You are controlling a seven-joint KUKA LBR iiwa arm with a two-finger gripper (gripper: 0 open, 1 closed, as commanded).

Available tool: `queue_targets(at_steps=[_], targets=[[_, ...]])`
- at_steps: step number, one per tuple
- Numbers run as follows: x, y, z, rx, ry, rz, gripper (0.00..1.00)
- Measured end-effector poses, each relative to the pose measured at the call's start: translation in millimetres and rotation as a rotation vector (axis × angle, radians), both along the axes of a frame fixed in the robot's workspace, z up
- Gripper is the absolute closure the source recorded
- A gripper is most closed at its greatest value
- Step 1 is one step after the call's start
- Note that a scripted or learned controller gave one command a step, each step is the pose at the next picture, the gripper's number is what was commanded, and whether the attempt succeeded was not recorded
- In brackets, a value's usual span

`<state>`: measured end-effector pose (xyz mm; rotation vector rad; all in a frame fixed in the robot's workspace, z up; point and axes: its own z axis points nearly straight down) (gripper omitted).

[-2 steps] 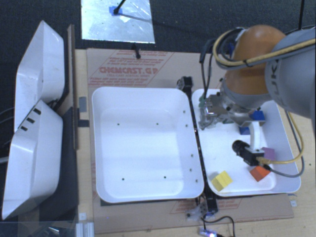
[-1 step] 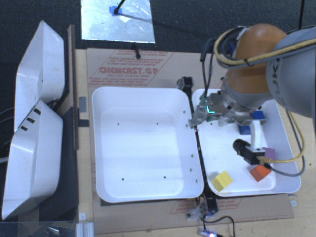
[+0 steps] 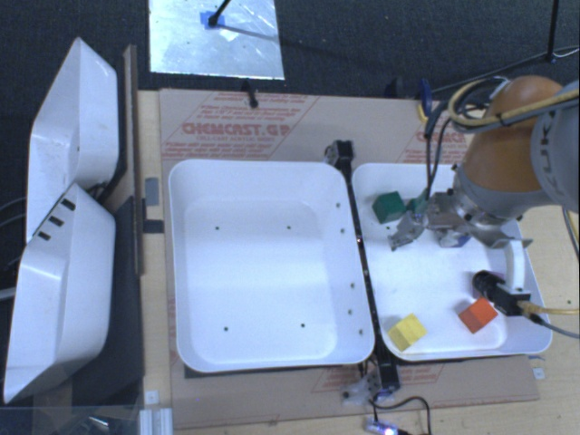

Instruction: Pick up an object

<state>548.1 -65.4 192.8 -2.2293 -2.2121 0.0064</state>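
Three blocks lie in the right bin (image 3: 535,329): a green block (image 3: 388,207) near its far-left corner, a yellow block (image 3: 407,331) and an orange block (image 3: 478,315) along the near wall. The jaws (image 3: 405,231) hang just beside the green block, likely lining up on it; whether they stand open or closed I cannot tell.

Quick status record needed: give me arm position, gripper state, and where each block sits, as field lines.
arm: reaches in from the right, over the right bin
gripper: low over the right bin's upper part, beside the green block; finger state cannot be told
green block: right bin, upper left, not seen between the fingers
yellow block: right bin, lower left
orange block: right bin, lower right
left bin: no blocks seen in it
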Motion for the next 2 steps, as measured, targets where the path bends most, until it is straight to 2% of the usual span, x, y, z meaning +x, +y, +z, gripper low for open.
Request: queue_targets(at_steps=[1, 2], targets=[[1.7, 4.5, 12.6, 0.002, -0.005, 0.008, 1.00], [37.9, 20.7, 30.9, 0.002, -0.007, 0.010, 1.00]])
